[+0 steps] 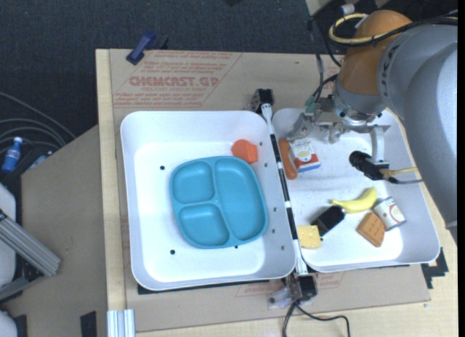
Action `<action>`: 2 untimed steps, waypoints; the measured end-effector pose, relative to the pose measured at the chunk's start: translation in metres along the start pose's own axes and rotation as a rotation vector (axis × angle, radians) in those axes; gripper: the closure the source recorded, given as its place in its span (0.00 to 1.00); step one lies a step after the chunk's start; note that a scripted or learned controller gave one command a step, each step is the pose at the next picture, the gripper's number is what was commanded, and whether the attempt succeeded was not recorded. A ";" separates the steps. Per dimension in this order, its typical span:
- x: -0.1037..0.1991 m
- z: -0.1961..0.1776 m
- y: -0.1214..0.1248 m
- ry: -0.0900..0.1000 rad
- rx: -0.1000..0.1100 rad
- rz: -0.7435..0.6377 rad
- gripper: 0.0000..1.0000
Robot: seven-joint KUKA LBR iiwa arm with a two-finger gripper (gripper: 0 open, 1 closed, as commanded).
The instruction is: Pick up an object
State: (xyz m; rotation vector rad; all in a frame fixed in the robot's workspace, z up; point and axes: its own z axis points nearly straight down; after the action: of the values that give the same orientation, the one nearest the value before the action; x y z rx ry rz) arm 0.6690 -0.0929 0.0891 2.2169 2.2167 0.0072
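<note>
Reaches in from the right, grey arm [429, 88] bent downward, orange band [367, 59] above the wrist. Gripper [320, 126] hangs low, pointing down; finger state unclear.

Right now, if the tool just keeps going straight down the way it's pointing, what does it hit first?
Most likely the small carton with the red and white label, which sits just under the tool in the right bin. Depth is hard to judge from this slanted view, so it could instead land on the bin floor beside it.
</note>
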 end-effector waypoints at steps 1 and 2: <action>0.000 0.000 0.000 0.000 0.000 0.000 0.00; 0.000 0.000 0.000 0.000 0.000 0.000 0.00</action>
State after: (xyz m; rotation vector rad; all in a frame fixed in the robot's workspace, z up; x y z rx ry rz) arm 0.6690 -0.0931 0.0891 2.2168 2.2171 0.0073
